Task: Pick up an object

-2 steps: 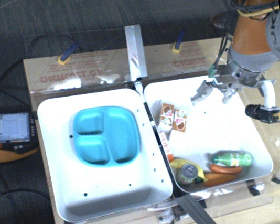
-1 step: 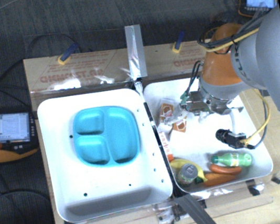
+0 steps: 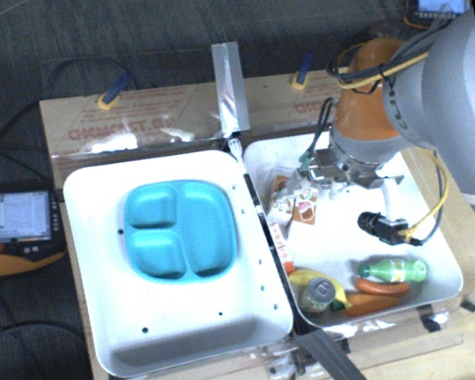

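While the arm reached over the bin point(image 3: 340, 239) that held the green bottle point(image 3: 394, 272), your claw point(image 3: 315, 168) stood over that bin's far end, well apart from the bottle. From the overhead camera you could not tell whether the claw was released or clenched, and nothing showed in its grasp.

The likeliest target, by my reading, was the crumpled snack packet point(image 3: 298, 206). It lay just beside the claw, on the claw's bottle side, close to the wall shared with the other bin. An orange carrot-shaped piece point(image 3: 378, 300) lay along the bottle, touching it or nearly so. A yellow round thing with a grey cap point(image 3: 316, 293) sat just beside the bottle, toward that shared wall. The blue tray point(image 3: 178, 230) lay alone in the neighbouring bin point(image 3: 118, 340), well apart from the bottle.

To do this step well, you wanted the claw released wide before the descent. It needed to be centred on the packet's raised fold, not its flat edge, and kept clear of the dividing wall. So light a packet would probably slide or crumple away from a skewed close. The bottle looked the firmer pick, though the carrot crowded it.
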